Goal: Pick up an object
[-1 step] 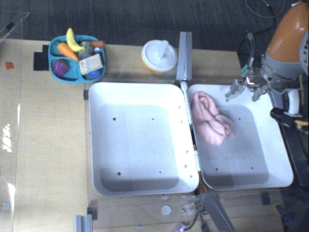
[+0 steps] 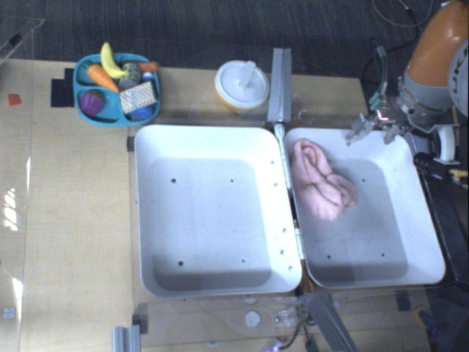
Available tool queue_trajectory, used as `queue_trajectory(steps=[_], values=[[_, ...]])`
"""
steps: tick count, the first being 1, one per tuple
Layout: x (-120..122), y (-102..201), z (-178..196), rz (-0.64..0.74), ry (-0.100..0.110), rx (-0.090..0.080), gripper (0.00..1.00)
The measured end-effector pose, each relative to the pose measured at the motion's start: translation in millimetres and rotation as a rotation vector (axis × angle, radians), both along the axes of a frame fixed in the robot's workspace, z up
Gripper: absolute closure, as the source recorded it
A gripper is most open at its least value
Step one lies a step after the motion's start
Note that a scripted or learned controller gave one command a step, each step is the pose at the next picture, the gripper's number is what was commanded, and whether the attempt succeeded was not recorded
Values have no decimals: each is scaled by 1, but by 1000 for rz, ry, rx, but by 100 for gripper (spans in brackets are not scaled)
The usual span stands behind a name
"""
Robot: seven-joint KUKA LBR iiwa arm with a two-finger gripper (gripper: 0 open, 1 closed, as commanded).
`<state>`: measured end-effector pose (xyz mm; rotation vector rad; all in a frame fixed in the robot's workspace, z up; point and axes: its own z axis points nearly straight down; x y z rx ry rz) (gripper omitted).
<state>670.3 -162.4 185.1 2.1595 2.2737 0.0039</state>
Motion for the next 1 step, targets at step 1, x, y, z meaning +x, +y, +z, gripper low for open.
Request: queue_trajectory(steps=[1], values=[[-39,21,-88,83,-4,1,0]])
